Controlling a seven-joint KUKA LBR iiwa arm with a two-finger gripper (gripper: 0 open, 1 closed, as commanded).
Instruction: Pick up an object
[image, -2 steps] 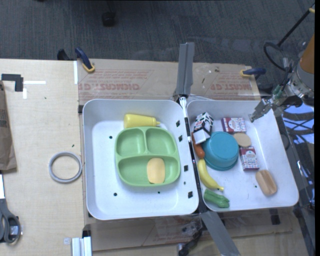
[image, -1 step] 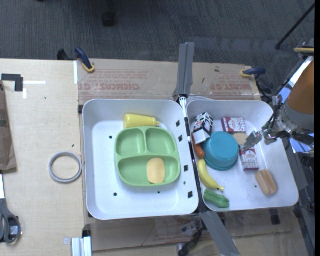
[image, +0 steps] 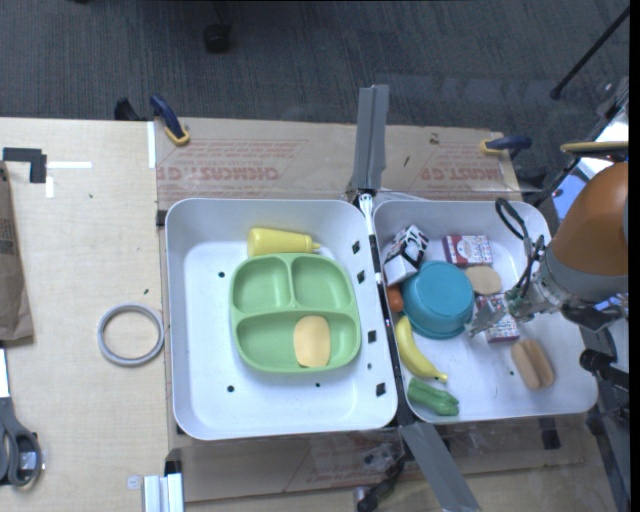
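In the right bin (image: 560, 400), my gripper (image: 503, 312) reaches in from the right, low over a small red and white packet (image: 498, 328) just right of the blue bowl (image: 438, 298). A hot dog in a bun (image: 532, 363) lies in front of the gripper, and a tan round piece (image: 484, 279) sits just behind it. A red box (image: 466, 248) and a black and white carton (image: 405, 250) lie at the back. The banana (image: 415, 350) and a green pepper (image: 433, 399) rest at the front left.
The left bin (image: 195, 330) holds a green divided plate (image: 290, 300) with a pale yellow piece (image: 312, 341) in its front compartment, and a yellow squash-like toy (image: 279, 241) behind it. A grey ring (image: 131, 333) lies on the bench to the left. A metal divider (image: 370, 140) stands between the bins.
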